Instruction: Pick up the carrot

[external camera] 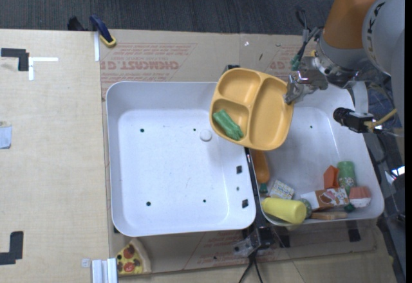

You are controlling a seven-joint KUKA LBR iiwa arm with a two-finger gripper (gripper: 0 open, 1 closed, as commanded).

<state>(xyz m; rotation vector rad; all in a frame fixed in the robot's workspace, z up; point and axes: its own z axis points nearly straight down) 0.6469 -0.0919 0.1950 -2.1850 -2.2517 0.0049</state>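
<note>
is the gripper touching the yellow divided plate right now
Touching. In the camera view the gripper meets the right rim of the yellow divided plate, which hangs tilted over the wall between the two bins.

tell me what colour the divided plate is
Yellow. The divided plate shows plainly in the camera view, tilted over the seam between the two bins.

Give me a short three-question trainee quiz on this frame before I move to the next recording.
1. True or false: the carrot lies in the right bin.
2. What sits in the yellow plate? A) a green piece B) the carrot C) a red box
3. Fill in: seen from the camera, the tool is at the plate's ____ rim.

Key: 1 true; 2 A; 3 right.
</note>
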